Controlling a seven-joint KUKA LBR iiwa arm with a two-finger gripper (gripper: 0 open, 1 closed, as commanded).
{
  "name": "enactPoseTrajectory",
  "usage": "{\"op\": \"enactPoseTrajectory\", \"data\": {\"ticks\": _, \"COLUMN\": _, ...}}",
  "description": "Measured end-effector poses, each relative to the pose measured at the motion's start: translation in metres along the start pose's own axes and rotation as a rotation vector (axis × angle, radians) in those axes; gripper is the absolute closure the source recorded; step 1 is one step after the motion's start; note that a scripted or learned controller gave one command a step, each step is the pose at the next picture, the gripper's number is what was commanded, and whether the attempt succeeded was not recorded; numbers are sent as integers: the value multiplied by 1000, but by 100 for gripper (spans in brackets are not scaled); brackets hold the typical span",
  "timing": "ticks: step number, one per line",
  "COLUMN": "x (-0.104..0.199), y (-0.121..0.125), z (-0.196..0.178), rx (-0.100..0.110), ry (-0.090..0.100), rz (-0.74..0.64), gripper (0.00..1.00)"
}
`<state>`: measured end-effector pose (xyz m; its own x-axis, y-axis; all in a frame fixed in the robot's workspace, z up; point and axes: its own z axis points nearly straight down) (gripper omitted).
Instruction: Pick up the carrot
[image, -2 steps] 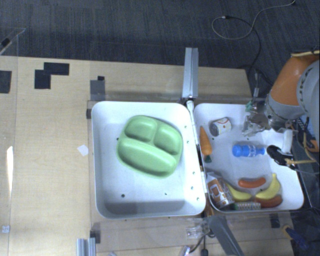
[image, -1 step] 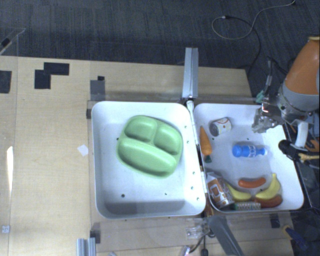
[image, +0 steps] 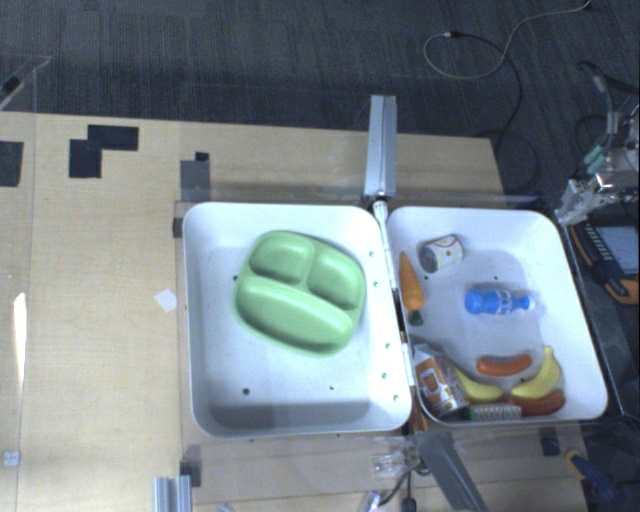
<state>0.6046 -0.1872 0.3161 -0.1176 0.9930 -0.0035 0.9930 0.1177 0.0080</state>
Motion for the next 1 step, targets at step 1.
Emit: {"op": "enactPoseTrajectory", "data": {"ticks": 1, "x": 1, "y": 2, "z": -12, "rx": -6, "ry": -3, "rz": -6, "gripper": 100}}
